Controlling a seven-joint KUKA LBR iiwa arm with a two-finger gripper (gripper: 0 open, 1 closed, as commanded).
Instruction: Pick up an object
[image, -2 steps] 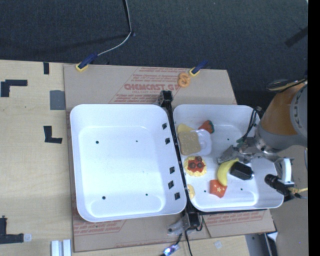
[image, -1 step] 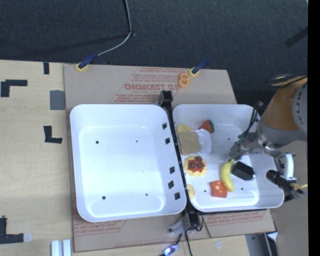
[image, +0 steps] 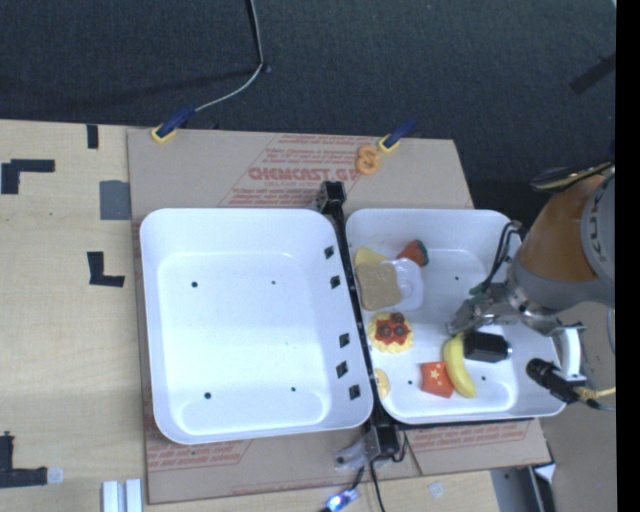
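Right of frame: gripper (image: 470, 320) over right bin (image: 440, 225), grip state unclear | 2 white bins | 1 curved banana (image: 459, 368) | 1 red block (image: 436, 379)

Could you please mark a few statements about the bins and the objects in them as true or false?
1. The banana lies in the right bin. True.
2. The red object lies in the left bin. False: it lies in the right bin, beside the banana.
3. The tool is over the right bin, near the banana's upper end. True.
4. The yellow tart with red berries sits against the right bin's far right wall. False: it sits near the divider between the two bins.
5. The tan sponge-like block lies above the tart in the view. True.
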